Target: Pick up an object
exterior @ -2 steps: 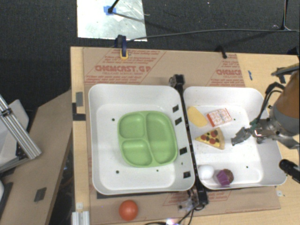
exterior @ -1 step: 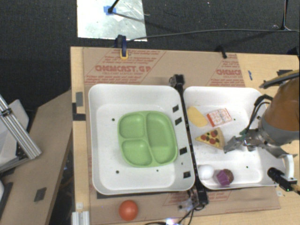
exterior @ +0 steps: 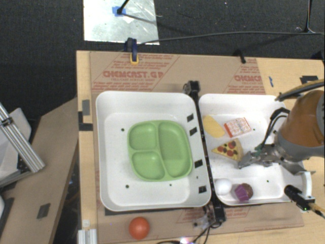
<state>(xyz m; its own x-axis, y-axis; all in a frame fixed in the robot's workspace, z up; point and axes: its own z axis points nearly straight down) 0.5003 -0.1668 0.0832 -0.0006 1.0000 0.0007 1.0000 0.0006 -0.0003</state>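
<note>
A: In the right bin (exterior: 264,103), the jaws (exterior: 247,160) sit low just beside the pizza slice (exterior: 228,149). Anything lifted?

B: Not yet; slice, egg (exterior: 222,186) and purple piece (exterior: 243,191) all lie on the floor. I cannot tell how the jaws are set. Grasp and lift remain.

We see the arm (exterior: 304,131) as a thick, rounded body, with a broad orange band (exterior: 306,117) covering its upper part and a smooth grey section beneath it. A yellowish cable (exterior: 299,89) arcs over the orange part, and thin dark cables (exterior: 277,118) loop down along its left side. At the end we make out the gripper (exterior: 249,160), a dark grey metal assembly with small angular parts. A white bracket-like piece (exterior: 306,179) hangs beneath the grey section.
</note>
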